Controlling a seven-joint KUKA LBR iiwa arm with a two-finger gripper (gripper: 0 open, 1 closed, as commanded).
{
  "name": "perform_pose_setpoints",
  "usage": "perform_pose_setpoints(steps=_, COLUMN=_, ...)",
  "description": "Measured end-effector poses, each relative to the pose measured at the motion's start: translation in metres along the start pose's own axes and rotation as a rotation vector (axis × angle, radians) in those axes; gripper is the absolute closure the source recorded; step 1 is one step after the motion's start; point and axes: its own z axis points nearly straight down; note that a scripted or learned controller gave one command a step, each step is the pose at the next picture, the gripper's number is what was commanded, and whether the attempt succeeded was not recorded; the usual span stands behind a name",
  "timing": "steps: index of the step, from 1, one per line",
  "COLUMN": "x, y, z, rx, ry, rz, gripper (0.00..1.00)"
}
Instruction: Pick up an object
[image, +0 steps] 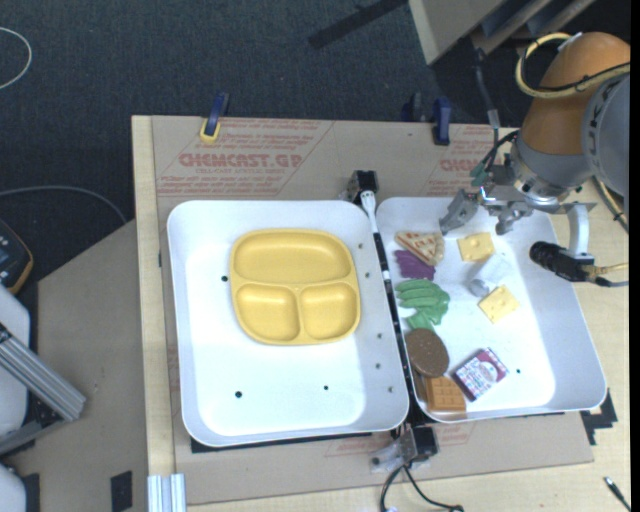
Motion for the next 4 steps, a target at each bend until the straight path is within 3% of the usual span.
perform_pose_setpoints(steps=1, x=0.004, y=0.01, z=0.055, rx=-0.004, ry=0.0, rz=-0.001, gripper=0.0)
perform_pose_setpoints(steps=2, x=0.003, y=0.014, z=0.062, rx=-0.016, ry=-0.004, rz=-0.002, gripper=0.0)
perform_pose_setpoints(steps=3, x=0.004, y=0.016, z=0.049, rx=-0.022, ry=-0.003, rz=-0.002, gripper=1.0)
perform_pose_setpoints(steps=4, x=-0.002, y=0.014, z=0.004, rx=-0.011, ry=-0.003, rz=0.0, gripper=1.0)
